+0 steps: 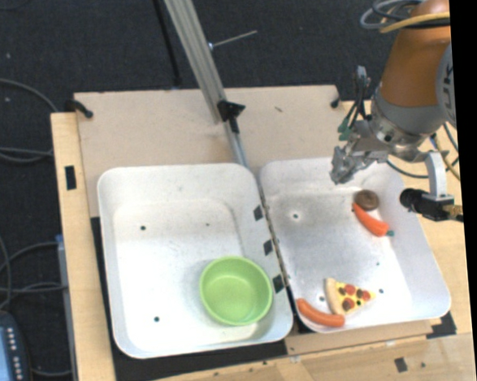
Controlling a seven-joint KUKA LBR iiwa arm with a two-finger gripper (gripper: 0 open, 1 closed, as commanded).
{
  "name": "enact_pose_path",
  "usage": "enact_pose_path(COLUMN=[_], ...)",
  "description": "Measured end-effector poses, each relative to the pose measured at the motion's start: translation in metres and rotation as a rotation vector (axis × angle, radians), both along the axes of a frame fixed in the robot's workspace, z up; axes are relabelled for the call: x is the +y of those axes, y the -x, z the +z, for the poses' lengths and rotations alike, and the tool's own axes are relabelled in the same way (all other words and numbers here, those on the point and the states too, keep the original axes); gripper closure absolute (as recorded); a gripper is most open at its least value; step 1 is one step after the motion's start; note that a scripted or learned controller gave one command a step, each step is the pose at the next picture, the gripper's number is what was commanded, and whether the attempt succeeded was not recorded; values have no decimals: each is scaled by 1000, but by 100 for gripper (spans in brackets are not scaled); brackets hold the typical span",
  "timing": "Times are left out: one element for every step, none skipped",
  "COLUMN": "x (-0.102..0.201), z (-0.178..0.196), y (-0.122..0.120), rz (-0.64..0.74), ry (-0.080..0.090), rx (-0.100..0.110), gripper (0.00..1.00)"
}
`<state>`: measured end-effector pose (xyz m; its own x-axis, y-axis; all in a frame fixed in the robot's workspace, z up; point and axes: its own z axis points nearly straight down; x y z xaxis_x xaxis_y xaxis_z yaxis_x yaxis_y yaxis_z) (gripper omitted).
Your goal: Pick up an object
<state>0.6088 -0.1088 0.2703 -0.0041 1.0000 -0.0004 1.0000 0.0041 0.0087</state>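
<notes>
My gripper (343,170) hangs over the far part of the right bin (323,228), above and to the left of an orange carrot (372,219). A small brown round piece (368,198) lies at the carrot's far end. Near the bin's front edge lie a pizza slice toy (345,294) and a red sausage (320,313). A green bowl (235,289) sits in the left bin (160,232) near its front right corner. I see nothing between the gripper's fingers.
A slanted metal pole (205,66) rises from the bench behind the divide between the bins. Black clips (267,245) line that divide. A black part (423,203) of the arm hangs by the right bin's right rim.
</notes>
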Motion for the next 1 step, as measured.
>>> enact_pose_path(x=[45], z=[2], y=[-13], rz=[3], ry=[-1], rx=[6], gripper=[100])
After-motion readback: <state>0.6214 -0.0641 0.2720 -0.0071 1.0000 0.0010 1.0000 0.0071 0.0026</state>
